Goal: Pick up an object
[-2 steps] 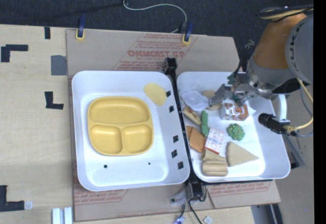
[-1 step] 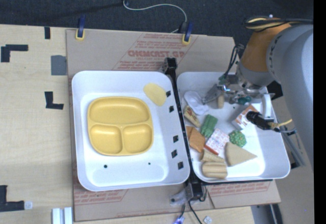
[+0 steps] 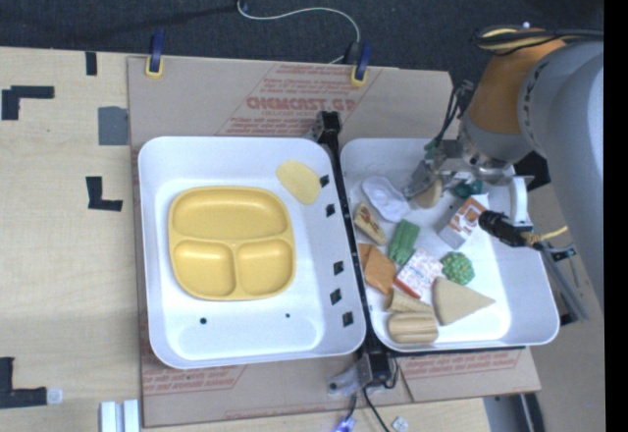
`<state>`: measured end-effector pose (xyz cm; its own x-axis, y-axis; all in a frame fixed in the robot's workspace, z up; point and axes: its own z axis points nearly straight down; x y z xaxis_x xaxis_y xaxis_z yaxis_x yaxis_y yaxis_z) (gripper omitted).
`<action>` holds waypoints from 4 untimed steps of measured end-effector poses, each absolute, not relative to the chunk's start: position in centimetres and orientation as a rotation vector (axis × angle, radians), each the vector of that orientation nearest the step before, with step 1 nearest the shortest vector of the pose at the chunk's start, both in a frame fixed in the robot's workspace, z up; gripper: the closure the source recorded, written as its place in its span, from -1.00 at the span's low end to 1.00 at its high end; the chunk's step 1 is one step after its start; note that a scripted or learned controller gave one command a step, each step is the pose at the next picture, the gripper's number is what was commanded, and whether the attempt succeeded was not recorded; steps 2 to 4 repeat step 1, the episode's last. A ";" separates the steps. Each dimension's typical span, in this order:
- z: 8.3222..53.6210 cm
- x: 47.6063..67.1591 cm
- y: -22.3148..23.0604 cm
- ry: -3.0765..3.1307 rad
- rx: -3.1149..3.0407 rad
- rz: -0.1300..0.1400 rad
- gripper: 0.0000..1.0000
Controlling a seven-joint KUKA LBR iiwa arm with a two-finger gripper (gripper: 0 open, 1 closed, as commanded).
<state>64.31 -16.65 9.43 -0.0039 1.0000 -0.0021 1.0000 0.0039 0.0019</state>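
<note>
Camera view, from my seat: two white bins side by side on the worktop, w/ a cardboard sheet under them. Left bin has a yellow divided tray and a small yellow piece near its upper right corner, apart from the tray. Right bin is crowded w/ toy food: white crumpled item, green pod, orange slice, red-and-white packet, broccoli, cheese wedge, bread roll, small orange-white carton.

Arm comes in from the right, orange band above the wrist. Pincer is low over the right bin's upper part, btwn the white crumpled item and the carton, at a small tan piece. Can't tell if its tips are spread or pressed together, or if they grip anything; too small and dark to read.
</note>
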 end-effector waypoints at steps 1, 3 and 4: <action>15.9 62.8 -10.3 2.228 2.217 0.001 1.00; 15.9 62.8 -10.3 2.228 2.217 0.001 1.00; 15.9 62.8 -10.3 2.228 2.217 0.001 1.00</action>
